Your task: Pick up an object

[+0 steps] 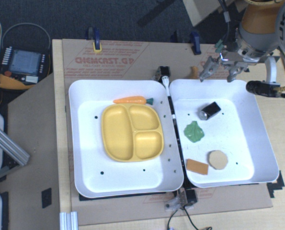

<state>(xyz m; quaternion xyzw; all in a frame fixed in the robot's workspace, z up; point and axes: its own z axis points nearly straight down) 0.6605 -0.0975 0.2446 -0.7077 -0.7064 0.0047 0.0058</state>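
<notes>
My fingers (221, 71) spread, gripping nothing, above the right bin's (257, 123) far rim; black can (209, 110) lies just below them.

2 bins (80, 128); 1 yellow tray (131, 132); 1 carrot (131, 100); 4 small items (194, 131).

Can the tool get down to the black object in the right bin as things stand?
Probably yes. The tool hangs above the right bin's far edge, and the black object lies apart from the green piece, nothing over it.
</notes>
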